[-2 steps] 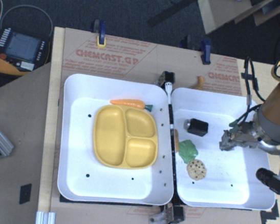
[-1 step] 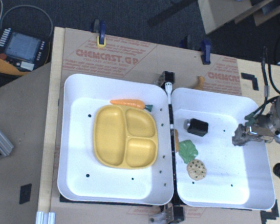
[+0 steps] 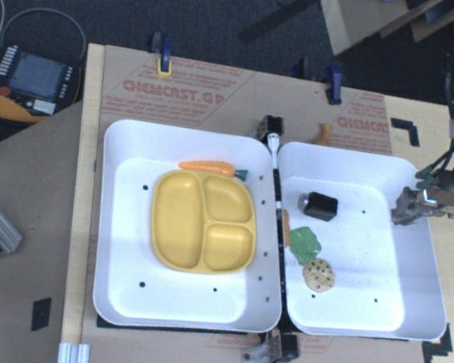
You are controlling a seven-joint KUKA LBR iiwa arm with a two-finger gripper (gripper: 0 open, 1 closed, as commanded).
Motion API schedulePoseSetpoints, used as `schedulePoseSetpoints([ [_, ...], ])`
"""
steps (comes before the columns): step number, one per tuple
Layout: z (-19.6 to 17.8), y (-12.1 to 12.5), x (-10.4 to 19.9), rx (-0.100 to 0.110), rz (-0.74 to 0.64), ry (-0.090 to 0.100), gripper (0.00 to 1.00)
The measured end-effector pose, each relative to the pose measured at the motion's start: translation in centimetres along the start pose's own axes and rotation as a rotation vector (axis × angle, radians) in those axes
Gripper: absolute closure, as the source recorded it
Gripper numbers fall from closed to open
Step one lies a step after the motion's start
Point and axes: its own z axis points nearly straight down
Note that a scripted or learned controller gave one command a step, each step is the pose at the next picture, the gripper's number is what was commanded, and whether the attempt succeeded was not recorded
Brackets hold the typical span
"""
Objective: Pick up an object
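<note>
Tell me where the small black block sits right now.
In the camera view, the small black rectangular block lies in the right-hand shallow white bin, near its upper left, above the crumpled green piece and the round speckled cookie.

In the left bin (image 3: 120,228) lies a yellow tray (image 3: 203,221) with three compartments, flat, near the middle. A carrot (image 3: 209,166) — orange, green at its right end — lies along the tray's far edge, touching it. In the right bin (image 3: 414,278), a black block (image 3: 321,204) sits at the upper left; below it a green piece (image 3: 305,243) and, just beside that, a speckled cookie (image 3: 319,274) — both near the bin's left wall.
</note>
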Motion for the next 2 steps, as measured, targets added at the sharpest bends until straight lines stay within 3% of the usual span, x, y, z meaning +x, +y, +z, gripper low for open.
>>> schedulePoseSetpoints([
  [2,1.8,3.4,9.3,0.01,-0.004,0.004,1.0],
])
